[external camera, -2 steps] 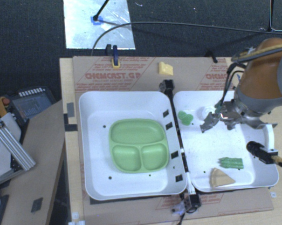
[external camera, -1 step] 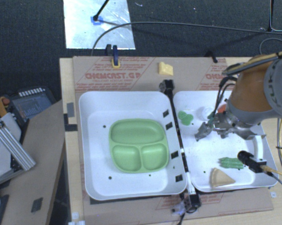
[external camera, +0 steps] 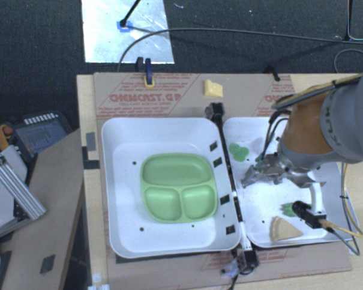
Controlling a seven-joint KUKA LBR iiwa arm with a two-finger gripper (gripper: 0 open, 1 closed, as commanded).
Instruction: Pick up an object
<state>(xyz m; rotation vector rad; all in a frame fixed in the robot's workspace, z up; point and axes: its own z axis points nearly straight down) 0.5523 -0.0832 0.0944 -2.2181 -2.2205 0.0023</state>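
Hangs over the right bin (external camera: 257, 235) near a green piece (external camera: 238, 151) (tan wedge (external camera: 284, 229) well apart); gripper (external camera: 255, 175) jaw state: cannot tell.

Over in the right bin (external camera: 257, 237), three small items wait on the white floor. A green, blobby, leaf-like piece (external camera: 238, 151) lies flat at the far left of that bin, close by the divider between the two bins. Down at the near edge rests a tan wedge-shaped piece (external camera: 284, 229), rounded on one side, lying flat. Just beyond it, a little to the right, sits a smaller dark green piece (external camera: 287, 209), partly hidden, its shape hard to make out. The left bin (external camera: 123, 174) carries a pale green divided tray (external camera: 177, 187), three compartments, sitting level at its centre.
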